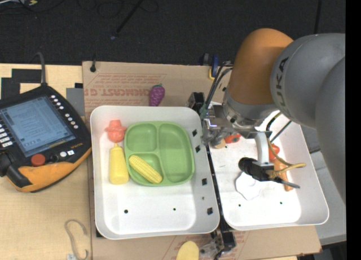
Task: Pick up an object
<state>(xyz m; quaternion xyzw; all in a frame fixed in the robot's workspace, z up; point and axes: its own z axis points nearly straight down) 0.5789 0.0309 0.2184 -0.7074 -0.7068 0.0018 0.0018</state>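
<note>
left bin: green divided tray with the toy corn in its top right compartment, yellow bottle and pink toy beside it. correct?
Not quite. In the camera view the toy corn lies in the lower left compartment of the green divided tray, poking slightly over its edge, not in the top right one. The rest holds: the tray sits in the left bin, with the yellow bottle and pink toy beside it.

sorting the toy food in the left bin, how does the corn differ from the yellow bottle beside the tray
The corn lies inside the green tray, in its lower-left compartment; the yellow bottle lies on the bin floor, outside the tray's left edge. The corn lies diagonally and looks ridged; the bottle points up the view and looks smooth. Both are yellow and lying down.
</note>
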